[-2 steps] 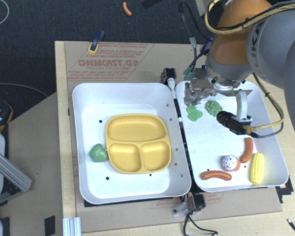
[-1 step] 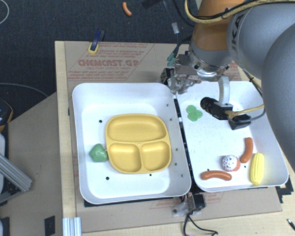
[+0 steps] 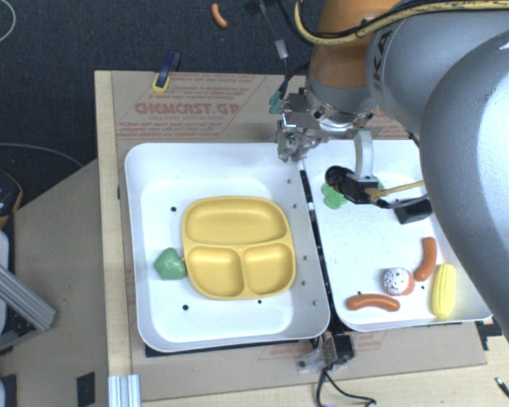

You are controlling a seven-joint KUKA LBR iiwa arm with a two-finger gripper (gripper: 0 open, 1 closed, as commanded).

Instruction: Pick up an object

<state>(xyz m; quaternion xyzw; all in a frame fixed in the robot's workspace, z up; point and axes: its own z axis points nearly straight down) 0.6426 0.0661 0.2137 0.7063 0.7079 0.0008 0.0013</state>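
Brown board (image 3: 195, 104) behind bins reads "CHEMCAST GP", claw (image 3: 293, 147) nr it.

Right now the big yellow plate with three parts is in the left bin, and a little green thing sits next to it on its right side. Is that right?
Not quite. The camera view shows the yellow plate in the left bin, but the little green thing sits next to it on its left side, at the lower corner, not its right.
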